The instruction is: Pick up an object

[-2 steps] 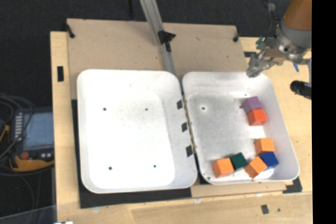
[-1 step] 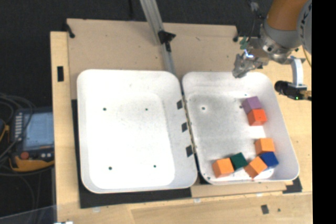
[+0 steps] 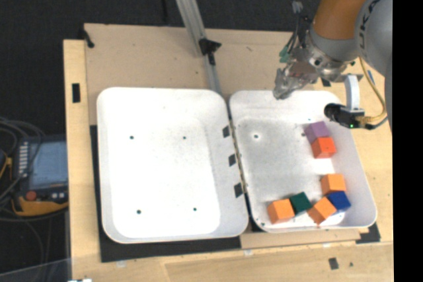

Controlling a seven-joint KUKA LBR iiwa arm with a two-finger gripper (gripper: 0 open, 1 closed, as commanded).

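My gripper point(image 3: 284, 86) hangs over the far rim of the right bin point(image 3: 264, 162), with nothing visible in it. Several small blocks lie in that bin. A purple block point(image 3: 316, 130) touches an orange-red block point(image 3: 323, 146) at the right side. Along the near edge sit an orange block point(image 3: 281, 210), a dark green block point(image 3: 301, 202), another orange block point(image 3: 323, 209), a blue block point(image 3: 338, 200) and an orange block point(image 3: 333, 183) above it. All of them lie well below and right of the gripper.
The left bin point(image 3: 165, 162) sits beside the right one, joined by black clips. A slanted metal rail point(image 3: 192, 13) rises behind the bins. A pendant with cables point(image 3: 36, 175) lies off the bench at left.
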